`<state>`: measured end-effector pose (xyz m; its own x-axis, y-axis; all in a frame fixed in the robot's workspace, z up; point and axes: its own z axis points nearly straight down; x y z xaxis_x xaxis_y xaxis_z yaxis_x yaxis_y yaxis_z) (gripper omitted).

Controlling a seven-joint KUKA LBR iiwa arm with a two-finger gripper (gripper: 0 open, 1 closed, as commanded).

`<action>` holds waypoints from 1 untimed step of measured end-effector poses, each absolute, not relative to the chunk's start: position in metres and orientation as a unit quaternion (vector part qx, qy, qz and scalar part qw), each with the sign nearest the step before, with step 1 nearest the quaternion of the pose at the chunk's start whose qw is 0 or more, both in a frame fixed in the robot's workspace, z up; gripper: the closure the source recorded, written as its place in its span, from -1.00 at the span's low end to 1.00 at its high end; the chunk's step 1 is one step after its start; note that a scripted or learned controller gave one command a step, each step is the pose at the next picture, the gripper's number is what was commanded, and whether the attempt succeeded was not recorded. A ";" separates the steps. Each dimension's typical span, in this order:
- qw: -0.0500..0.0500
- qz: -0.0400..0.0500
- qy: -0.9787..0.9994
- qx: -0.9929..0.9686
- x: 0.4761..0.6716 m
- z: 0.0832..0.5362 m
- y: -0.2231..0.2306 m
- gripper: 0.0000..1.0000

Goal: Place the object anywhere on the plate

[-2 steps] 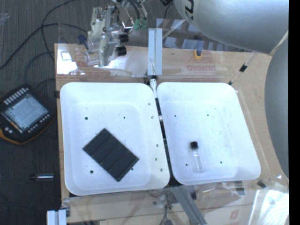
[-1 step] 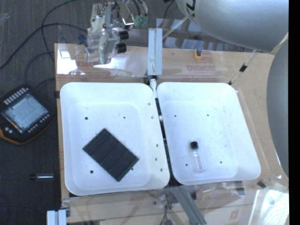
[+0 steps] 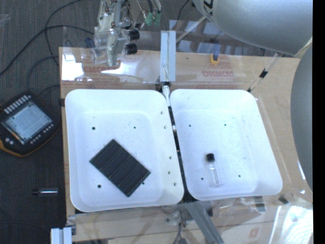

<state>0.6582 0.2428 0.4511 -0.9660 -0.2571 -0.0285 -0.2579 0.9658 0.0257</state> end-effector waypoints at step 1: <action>0.014 0.016 0.991 -0.130 0.659 0.461 0.243 1.00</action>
<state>0.6589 0.2435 0.4608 -0.9660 -0.2566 -0.0326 -0.2575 0.9659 0.0286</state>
